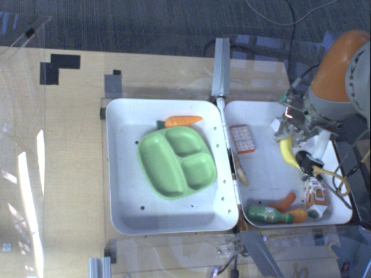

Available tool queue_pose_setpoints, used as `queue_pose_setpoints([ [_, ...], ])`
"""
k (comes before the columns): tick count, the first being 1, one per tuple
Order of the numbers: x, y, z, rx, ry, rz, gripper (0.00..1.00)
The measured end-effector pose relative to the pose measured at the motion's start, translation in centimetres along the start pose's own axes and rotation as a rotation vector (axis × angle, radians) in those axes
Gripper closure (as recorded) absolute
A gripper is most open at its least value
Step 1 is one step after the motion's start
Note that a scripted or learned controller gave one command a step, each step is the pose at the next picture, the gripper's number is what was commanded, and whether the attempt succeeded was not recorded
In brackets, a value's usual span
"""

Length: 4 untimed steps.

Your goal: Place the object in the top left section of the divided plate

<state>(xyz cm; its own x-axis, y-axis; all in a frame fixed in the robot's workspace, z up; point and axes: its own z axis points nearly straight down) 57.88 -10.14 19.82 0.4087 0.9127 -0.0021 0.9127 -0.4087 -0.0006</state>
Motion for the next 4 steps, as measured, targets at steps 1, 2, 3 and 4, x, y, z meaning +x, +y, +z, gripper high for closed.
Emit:
queue_pose_setpoints([
  [1, 6.2, -0.7, 1.1, -0.002, 0.003, -0.338, 1.0],
  [2, 14.6, -2.1, 1.6, -0.001, 0.003, -0.213, 1.0],
  [3, 15.7, 1.8, 1.6, 0.0, 0.001, 0.194, 1.0],
  [4, 22.0, -1.8, 1.6, 0.0, 0.001, 0.06, 1.0],
])
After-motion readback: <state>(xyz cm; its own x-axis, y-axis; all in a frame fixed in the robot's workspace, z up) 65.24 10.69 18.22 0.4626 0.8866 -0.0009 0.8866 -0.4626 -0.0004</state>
